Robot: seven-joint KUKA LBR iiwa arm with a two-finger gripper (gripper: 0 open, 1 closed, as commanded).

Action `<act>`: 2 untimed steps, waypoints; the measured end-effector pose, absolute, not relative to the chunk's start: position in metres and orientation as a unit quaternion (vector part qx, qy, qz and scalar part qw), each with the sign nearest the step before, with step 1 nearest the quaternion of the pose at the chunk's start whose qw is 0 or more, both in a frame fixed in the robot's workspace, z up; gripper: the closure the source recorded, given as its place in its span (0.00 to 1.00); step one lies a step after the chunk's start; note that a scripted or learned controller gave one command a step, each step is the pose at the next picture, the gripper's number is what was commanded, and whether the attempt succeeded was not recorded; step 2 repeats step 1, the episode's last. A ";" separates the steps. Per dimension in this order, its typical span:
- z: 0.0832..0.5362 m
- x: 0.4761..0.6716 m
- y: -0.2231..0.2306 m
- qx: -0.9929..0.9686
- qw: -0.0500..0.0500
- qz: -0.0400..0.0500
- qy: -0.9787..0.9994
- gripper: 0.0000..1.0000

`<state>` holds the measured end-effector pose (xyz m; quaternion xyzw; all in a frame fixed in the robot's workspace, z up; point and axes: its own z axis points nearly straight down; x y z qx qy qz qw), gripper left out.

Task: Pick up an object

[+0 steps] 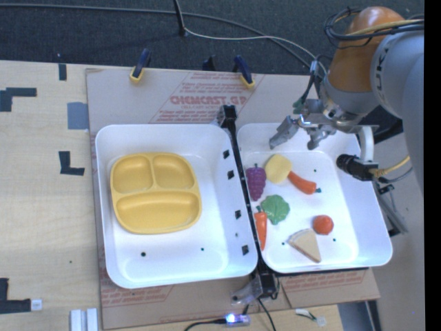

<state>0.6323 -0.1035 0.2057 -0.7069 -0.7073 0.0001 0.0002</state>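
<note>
- Near edge of right bin [365,257]: cheese wedge [305,245], tomato [322,224], carrot [261,229] along the divider.
- Mid-bin: broccoli [275,208], grapes [255,181], lemon [278,168] touching a chili [301,182].
- Far end: my gripper [300,136] spread wide above the bin, holding nothing.
- Left bin [165,271]: yellow tray [155,192].

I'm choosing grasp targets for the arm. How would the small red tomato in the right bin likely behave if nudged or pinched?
The tomato looks round and smooth, so it would probably roll if nudged and could slip from a pinch. It appears to be a small toy, likely light and rigid. The cheese wedge close beside it might stop a roll that way.
</note>
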 end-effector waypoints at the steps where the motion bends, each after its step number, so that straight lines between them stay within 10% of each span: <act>1: 0.186 0.652 -0.159 -0.708 0.000 0.001 -0.706 0.00; 2: 0.186 0.652 -0.159 -0.708 0.000 0.001 -0.706 0.00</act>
